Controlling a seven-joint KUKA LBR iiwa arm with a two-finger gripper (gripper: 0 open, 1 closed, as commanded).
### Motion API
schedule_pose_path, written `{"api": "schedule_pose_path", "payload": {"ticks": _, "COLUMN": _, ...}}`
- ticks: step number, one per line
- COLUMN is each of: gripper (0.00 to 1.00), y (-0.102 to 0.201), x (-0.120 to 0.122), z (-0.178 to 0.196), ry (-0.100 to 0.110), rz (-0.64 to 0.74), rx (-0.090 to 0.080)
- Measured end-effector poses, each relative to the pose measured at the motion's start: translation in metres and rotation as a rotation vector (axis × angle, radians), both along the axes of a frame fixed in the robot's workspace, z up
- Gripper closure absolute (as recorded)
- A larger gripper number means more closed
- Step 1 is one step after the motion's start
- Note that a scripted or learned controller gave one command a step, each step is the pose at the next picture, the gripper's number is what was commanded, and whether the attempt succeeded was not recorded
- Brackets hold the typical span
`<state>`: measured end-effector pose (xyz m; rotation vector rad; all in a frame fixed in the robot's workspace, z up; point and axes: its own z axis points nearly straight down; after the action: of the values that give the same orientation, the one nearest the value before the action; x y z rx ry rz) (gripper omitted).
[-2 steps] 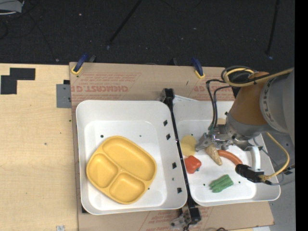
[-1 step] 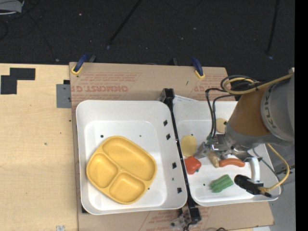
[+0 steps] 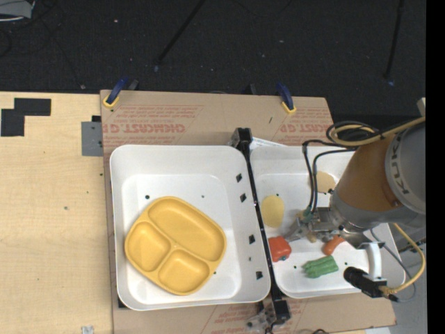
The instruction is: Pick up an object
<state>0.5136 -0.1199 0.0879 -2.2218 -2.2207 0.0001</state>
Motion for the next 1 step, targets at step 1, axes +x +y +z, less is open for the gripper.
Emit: {"api": "schedule_pose_path", "payload": {"ticks": 1, "gripper": 0.0, "y": -0.0017, "x": 0.026, "z": 0.0331, "ry": -0.003, "rz": 0.001, "rx": -0.001}}
